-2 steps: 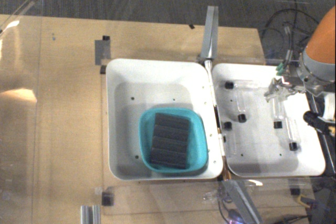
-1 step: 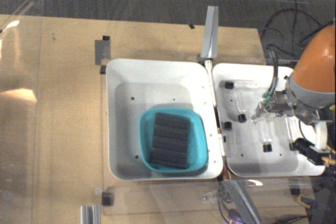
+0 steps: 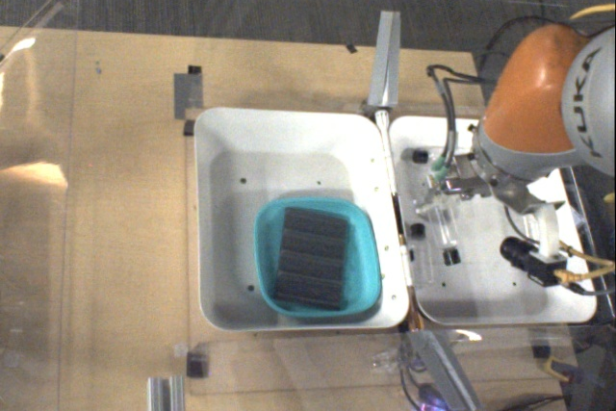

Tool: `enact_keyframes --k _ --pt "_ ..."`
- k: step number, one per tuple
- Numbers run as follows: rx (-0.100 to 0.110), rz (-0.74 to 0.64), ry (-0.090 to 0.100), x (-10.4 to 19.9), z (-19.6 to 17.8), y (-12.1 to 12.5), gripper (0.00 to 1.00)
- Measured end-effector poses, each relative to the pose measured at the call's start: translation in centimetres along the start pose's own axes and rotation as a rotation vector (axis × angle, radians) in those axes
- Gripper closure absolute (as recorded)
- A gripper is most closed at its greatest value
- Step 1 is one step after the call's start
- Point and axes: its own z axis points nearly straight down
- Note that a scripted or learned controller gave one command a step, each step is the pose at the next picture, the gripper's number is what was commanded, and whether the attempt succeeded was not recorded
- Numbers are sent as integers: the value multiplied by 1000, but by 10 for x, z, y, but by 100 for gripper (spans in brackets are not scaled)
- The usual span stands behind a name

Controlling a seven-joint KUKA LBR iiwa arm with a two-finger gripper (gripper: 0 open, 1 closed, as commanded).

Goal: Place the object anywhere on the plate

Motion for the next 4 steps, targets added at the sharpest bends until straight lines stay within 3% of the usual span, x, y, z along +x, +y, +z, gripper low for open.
enact_keyframes --k 1,2,3,4 --pt "-3 -51 0 54 -2 32 100" --pt "-6 -66 0 111 -123 55 100" --pt "-4 -215 -2 -6 -123 -9 100" --pt "0 -360 1 78 -25 6 100"
